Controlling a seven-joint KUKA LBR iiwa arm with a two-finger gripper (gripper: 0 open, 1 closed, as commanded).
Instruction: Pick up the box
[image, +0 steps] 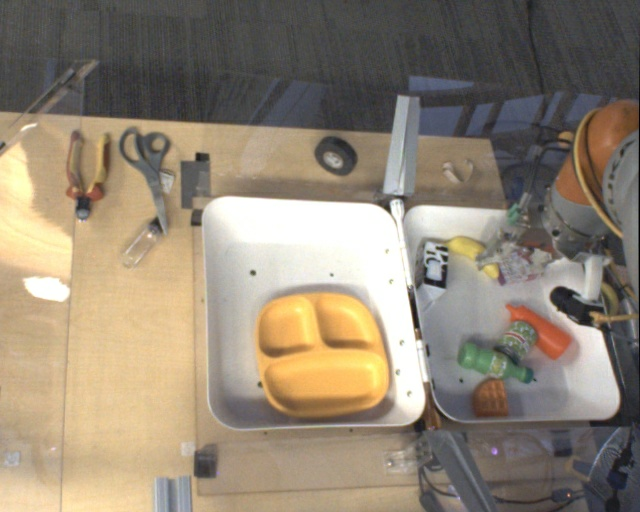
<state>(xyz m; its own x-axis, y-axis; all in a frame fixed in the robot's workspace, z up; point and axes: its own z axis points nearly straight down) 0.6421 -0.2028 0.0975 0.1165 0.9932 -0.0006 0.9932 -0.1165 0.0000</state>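
Across the middle of the view lies a pale wooden bench (110, 380), glare washing over its left edge; beyond its far edge runs dark grey carpet (250, 50). On the bench sit two shallow white bins side by side. The left bin (300, 225) holds a yellow tray (322, 353) with three compartments, near its front edge. The right bin (590, 395) holds the smaller things: the box (433, 265), black and white, against its left wall near the far corner; a yellow piece (466, 247) just beside it; an orange bottle (540, 331); a green bottle (494, 360) near the front; a brown piece (490, 398) at the front edge. The arm (605, 160) hangs over the right bin's far right corner, and the gripper (520, 250) is over a clear crumpled item; whether it is clenched or released I cannot tell. Along the bench's far edge lie scissors (150, 170), red pliers (85, 170) and a tape roll (336, 155).
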